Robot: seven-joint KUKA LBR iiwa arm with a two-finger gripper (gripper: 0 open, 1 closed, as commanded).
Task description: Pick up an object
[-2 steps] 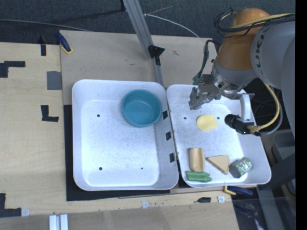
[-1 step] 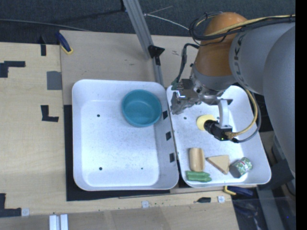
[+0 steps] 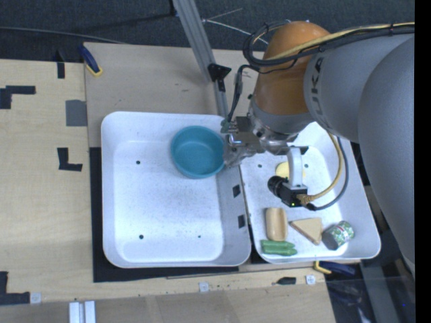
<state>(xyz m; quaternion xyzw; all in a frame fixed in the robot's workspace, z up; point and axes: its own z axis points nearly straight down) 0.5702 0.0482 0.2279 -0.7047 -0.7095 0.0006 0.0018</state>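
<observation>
We see a blue bowl (image 3: pixel 196 151) in the left bin (image 3: pixel 128 214), the gripper (image 3: pixel 232 147) touching its rim.

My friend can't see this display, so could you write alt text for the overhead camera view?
A grey and orange robot arm reaches over two white bins. A blue bowl sits in the left bin; small food-like items lie in the right bin.

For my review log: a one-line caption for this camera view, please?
Grey arm over two shallow white bins, round blue bowl in the left, small food pieces in the right.
</observation>
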